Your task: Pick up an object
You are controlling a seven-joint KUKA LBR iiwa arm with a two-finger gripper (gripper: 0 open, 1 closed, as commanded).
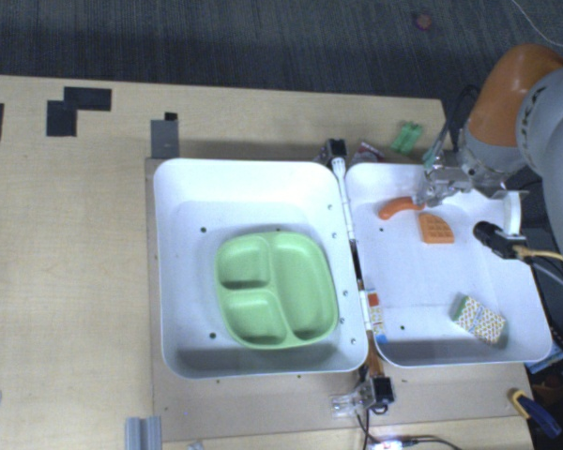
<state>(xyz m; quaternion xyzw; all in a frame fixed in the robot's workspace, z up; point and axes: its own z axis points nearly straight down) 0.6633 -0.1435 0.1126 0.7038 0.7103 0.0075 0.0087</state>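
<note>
The right bin (422, 279) holds three loose things. An orange carrot-shaped piece (394, 209) lies near its back wall. An orange, biscuit-like square (436, 229) sits just right of it, and a patterned green-and-white block (479, 318) rests near the front right corner. My gripper (434, 190) hangs low at the back of this bin, right over the carrot piece's right end and just behind the orange square. Nothing can be seen lifted off the bin floor.
A green divided plate (276, 287) lies in the left bin (183, 251). A small green item (408, 137) rests on the bench behind the right bin. The bins' shared rim (352, 251) runs between them.
</note>
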